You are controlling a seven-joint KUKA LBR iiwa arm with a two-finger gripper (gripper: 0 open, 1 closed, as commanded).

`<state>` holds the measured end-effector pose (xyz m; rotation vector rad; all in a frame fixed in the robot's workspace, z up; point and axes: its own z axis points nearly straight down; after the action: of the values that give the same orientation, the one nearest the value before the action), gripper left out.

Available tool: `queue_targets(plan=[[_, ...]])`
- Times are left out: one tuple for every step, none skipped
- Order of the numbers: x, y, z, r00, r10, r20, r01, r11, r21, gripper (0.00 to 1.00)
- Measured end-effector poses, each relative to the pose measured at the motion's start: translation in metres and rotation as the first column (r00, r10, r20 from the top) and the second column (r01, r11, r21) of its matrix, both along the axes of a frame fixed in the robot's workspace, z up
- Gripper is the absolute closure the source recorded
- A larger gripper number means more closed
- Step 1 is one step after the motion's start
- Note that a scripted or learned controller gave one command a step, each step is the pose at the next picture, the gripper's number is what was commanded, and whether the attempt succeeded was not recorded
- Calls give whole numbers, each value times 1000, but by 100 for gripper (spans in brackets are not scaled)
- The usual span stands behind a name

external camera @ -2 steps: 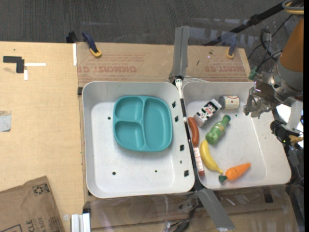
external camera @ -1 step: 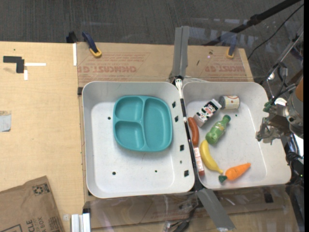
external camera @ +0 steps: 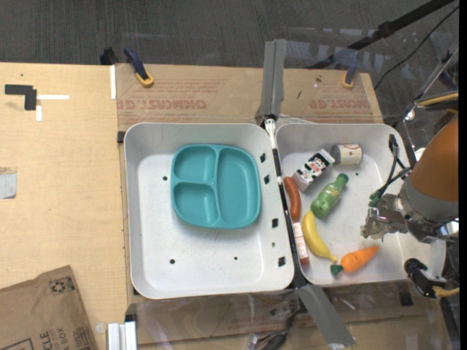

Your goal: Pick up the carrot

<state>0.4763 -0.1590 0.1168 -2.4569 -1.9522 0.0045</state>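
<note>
The orange carrot (external camera: pixel 357 259) with a green top lies near the front edge of the right bin (external camera: pixel 379 141), pointing up to the right. My gripper (external camera: pixel 376 223) hangs at the right side of that bin, just above and right of the carrot's tip. The carrot rests on the bin floor, not between the fingers.
The right bin also holds a yellow banana (external camera: pixel 316 237), a green bottle (external camera: pixel 329 195), a red sausage (external camera: pixel 293 197), a black-and-white carton (external camera: pixel 314 169) and a small white can (external camera: pixel 349 154). A teal divided plate (external camera: pixel 216 186) sits in the left bin (external camera: pixel 146 217).
</note>
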Motion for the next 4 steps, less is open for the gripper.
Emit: queue_targets(plan=[[0, 8, -8, 973, -233, 0, 233, 973, -1, 100], [1, 94, 74, 896, -444, 1, 444, 896, -3, 100], [2, 159, 133, 848, -530, 3, 530, 848, -4, 100], [1, 184, 140, 821, -571, 1, 571, 821, -6, 100]])
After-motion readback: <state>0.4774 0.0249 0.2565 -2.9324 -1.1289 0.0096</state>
